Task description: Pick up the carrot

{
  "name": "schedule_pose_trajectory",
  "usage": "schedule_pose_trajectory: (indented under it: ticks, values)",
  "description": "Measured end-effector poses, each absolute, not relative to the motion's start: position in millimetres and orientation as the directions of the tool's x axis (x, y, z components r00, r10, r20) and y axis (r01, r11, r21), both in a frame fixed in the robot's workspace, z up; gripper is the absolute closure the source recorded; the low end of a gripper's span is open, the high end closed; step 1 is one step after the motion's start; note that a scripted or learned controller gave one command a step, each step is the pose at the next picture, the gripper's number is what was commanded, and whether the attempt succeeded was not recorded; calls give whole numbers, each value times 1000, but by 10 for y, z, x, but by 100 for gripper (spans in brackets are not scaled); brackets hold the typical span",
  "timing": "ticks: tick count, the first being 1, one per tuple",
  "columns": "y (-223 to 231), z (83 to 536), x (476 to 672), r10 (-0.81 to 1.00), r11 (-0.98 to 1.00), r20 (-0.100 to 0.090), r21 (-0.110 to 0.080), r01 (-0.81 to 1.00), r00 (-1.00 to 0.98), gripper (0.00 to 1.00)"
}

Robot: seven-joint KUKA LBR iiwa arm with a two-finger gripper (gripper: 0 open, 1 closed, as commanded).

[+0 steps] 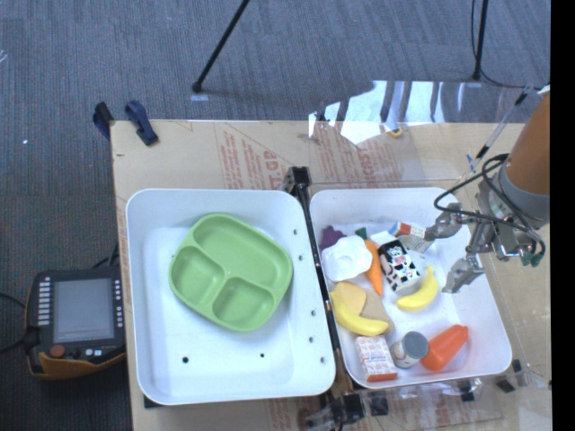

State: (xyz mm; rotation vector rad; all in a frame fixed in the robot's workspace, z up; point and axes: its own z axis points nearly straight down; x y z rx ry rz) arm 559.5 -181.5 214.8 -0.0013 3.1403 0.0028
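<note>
Carrot (pixel 374 268) lay lengthwise between the white lid (pixel 348 259) and cow-print carton (pixel 398 268), well left of the gripper (pixel 456 251), whose spread fingers held nothing.

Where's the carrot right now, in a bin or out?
In: the carrot lies in the right bin, between the white lid and the cow-print carton.
</note>
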Motion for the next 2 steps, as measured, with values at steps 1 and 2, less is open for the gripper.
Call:
schedule_pose_trajectory:
  ticks: [1,2]
  values:
    - [-1207,941,5820,112,994,-3,4,112,-994,0]
    - [-997,917,6232,196,981,-11,-7,196,-981,0]
